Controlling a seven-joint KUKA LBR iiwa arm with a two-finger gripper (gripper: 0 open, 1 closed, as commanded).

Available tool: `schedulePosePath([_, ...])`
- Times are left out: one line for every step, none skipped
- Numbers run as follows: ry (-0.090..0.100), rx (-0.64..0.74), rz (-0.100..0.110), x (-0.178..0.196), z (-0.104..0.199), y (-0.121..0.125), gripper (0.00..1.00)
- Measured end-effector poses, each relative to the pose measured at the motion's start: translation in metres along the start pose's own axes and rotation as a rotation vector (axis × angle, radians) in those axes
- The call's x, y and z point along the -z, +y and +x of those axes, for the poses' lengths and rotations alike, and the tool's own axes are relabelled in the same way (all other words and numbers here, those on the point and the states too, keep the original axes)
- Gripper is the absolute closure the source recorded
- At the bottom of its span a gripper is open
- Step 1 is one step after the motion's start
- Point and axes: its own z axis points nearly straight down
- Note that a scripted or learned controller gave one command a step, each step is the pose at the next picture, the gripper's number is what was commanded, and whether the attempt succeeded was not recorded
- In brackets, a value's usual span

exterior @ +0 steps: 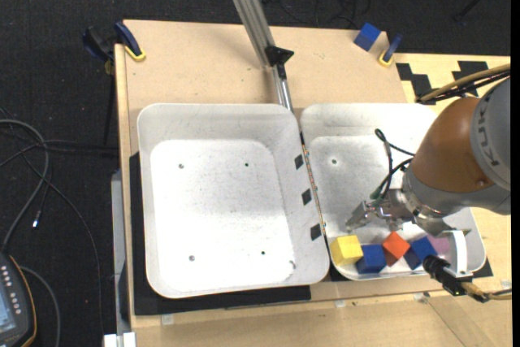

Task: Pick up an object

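Note:
Several small blocks lie packed along the front edge of the right bin: a yellow cube, a blue cube, an orange cube, a second blue block and a pale purple piece. My gripper hangs low inside this bin, just behind and above the yellow and orange cubes. The view shows nothing held in it. The orange-banded wrist covers the bin's right side.
The left bin lies beside the right one, and they meet at a shared rim. A slanted metal pole reaches down to the bins' back edge. On the bench's far right corner sits a loose blue block.

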Motion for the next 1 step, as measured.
schedulePosePath([-0.007, 0.005, -0.015, 0.0463, -0.0409, 0.0503, 0.0])
